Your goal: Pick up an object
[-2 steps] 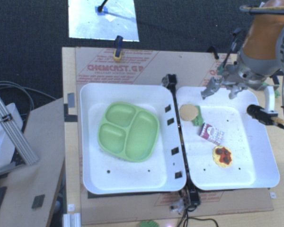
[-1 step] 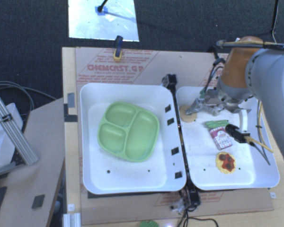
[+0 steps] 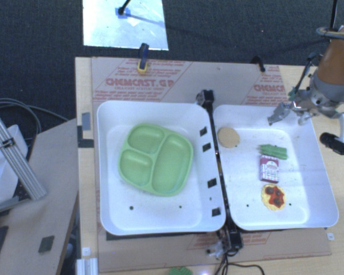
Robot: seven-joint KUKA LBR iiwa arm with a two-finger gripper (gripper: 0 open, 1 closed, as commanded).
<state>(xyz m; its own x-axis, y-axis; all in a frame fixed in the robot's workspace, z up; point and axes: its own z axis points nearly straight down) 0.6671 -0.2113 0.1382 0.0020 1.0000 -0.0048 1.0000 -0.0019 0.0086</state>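
Colours in the two white bins

Left bin [image 3: 112,211] at nine o'clock: pale green divided plate [image 3: 156,159]. Right bin [image 3: 309,211] at three o'clock: tan round cookie [image 3: 228,137], green ridged piece [image 3: 273,150], red-and-white patterned packet [image 3: 269,168], yellow pizza slice with red topping [image 3: 273,196].

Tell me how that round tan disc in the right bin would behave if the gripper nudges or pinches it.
The round tan disc looks flat and low, so it would probably slide rather than tip. It lies near the right bin wall, so a push may jam it there. Its thin profile likely gives the gripper little to pinch.
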